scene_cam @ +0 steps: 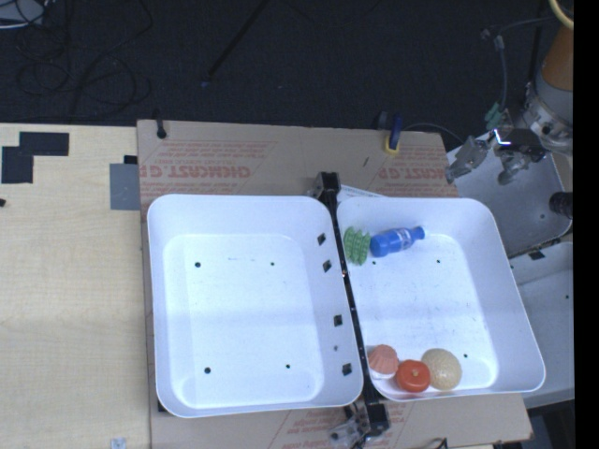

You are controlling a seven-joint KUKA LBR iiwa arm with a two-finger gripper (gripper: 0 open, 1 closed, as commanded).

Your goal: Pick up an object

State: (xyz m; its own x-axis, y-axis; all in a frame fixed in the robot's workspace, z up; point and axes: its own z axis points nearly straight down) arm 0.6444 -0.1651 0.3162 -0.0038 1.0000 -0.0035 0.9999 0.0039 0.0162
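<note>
While raised beyond the right bin (505, 251), the end effector (501, 152) grips nothing.

A brown cardboard sheet (281, 162) with red print lies under the two white bins at center frame. Left of it spreads a pale wooden benchtop (65, 297). Dark floor with cables (56, 26) fills the top.
</note>
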